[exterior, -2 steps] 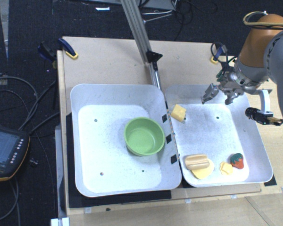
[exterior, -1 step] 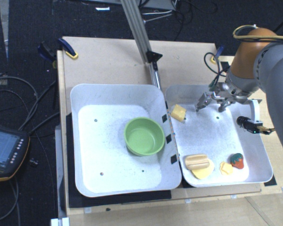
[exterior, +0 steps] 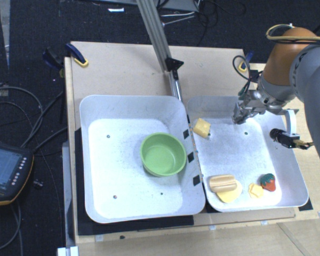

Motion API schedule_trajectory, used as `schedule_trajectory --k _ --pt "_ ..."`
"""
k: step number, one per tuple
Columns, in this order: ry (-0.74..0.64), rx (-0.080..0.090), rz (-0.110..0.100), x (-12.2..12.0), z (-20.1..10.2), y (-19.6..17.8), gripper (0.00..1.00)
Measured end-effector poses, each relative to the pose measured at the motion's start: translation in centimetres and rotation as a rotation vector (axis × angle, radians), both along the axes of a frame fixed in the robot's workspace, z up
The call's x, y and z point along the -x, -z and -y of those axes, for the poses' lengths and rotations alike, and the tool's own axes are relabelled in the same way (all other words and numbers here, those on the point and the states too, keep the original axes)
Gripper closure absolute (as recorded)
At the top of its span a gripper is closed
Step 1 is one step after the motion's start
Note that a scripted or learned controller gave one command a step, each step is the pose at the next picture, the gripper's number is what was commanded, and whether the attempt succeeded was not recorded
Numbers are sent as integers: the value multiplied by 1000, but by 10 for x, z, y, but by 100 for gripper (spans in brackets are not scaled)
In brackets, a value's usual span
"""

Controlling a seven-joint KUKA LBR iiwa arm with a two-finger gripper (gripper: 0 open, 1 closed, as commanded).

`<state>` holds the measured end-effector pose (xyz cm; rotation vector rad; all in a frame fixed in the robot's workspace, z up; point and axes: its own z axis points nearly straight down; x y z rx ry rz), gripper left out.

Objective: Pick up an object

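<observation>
Nearest the camera, far below the jaws (exterior: pixel 240 117), a hot dog toy (exterior: pixel 222 183), a yellow piece (exterior: pixel 255 191) and a red strawberry toy (exterior: pixel 268 182) are seen in the right bin (exterior: pixel 288 164). A green bowl (exterior: pixel 163 153) is seen in the left bin (exterior: pixel 96 143), well off to the jaws' side. A yellow cheese block (exterior: pixel 202 127) is found near the jaws, not touched. Whether the jaws are clenched or released cannot be told. Nothing is seen held.
</observation>
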<state>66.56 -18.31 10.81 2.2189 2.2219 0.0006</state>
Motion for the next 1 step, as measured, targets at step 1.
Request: schedule_trajectory --k 1 --pt "1 0 3 0 -7 -45 100"
